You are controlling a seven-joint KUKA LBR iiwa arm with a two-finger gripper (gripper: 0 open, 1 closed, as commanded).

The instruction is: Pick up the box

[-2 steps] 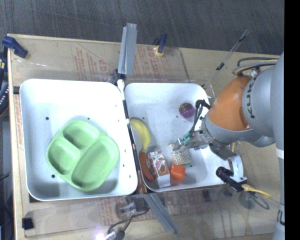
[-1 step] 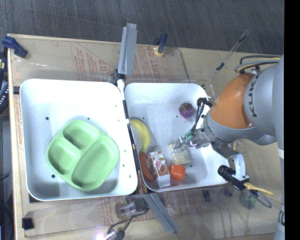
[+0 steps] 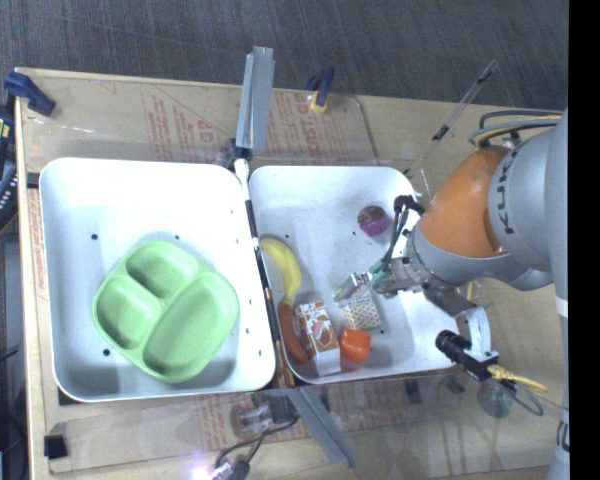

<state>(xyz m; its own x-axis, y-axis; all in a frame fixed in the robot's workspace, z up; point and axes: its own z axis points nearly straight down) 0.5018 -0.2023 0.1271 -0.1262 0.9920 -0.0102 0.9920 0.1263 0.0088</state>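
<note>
Seemingly, the gripper [image 3: 363, 290] hovers at the box's [image 3: 318, 336] two o'clock; jaw opening cannot be told. Descending there risks seizing the patterned packet [image 3: 363, 312] instead, or nudging the orange piece [image 3: 355, 345].

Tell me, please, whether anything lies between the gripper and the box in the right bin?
Nothing visible blocks the way. The gripper sits low in the right bin, just right of the box. A patterned item lies under the gripper beside the box, and an orange item touches the box's right side.
</note>
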